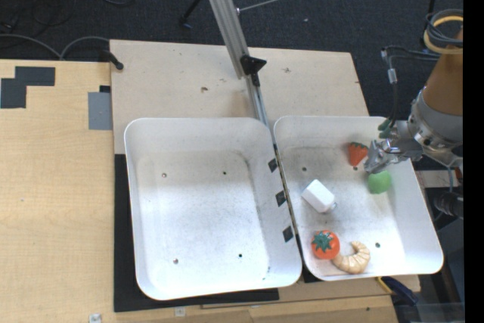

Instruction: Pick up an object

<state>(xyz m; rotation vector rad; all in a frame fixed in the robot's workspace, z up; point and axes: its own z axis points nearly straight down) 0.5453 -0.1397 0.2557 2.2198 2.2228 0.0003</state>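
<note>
1. The grey two-finger gripper [380, 155] hung low over the right white plastic bin [423, 227], near its 2 o'clock edge — apparently lining up a pick.
2. A small green rounded toy [379, 181] lay just beside it at 6 o'clock; a small red-orange toy [357, 153] at 9 o'clock.
3. I cannot tell whether the gripper was apart or together — nothing visibly clamped.

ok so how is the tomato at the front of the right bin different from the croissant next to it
The tomato is red with a green top; the croissant is tan. The tomato is round, the croissant a curved crescent. The tomato sits left of the croissant, and the croissant looks longer. Both lie near the right bin's front edge.
</note>
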